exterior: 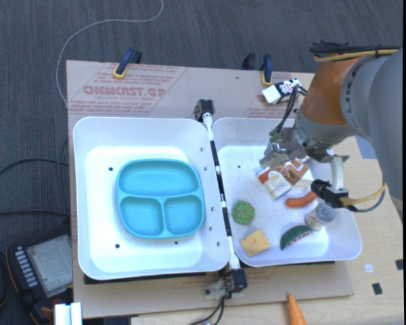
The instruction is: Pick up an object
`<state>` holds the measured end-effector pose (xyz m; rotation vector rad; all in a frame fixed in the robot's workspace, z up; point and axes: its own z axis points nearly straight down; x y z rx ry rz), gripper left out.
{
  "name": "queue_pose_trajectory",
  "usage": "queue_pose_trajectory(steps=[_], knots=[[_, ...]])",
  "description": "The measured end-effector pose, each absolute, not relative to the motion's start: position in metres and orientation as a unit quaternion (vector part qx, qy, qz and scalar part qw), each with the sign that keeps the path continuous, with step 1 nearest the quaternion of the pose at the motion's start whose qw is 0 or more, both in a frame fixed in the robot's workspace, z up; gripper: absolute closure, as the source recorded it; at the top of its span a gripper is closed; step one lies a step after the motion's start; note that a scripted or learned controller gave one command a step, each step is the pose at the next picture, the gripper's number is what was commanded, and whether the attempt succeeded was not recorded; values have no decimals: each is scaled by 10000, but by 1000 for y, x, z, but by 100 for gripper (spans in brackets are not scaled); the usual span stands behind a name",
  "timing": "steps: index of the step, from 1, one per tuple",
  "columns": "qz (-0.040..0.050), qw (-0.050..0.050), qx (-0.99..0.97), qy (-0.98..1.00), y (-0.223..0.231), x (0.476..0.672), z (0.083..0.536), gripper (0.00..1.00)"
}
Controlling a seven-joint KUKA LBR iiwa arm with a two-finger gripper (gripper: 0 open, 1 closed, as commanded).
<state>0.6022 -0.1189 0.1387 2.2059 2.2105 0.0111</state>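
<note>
Clutter is the risk: the gripper (pixel 279 156), its opening impossible to tell, sits low in the right bin (pixel 338 249) over the packet (pixel 273 181) beside the sausage (pixel 300 200), so it may knock either aside.

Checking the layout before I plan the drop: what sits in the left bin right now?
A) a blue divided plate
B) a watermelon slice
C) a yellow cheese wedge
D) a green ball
A: the blue divided plate lies in the left bin, while the cheese wedge, green ball and watermelon slice all lie in the right bin.
</note>
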Motion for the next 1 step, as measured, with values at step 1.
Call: queue_pose_trajectory(steps=[1], knots=[[-4, 19, 7069, 7073, -137, 639, 113, 100]])
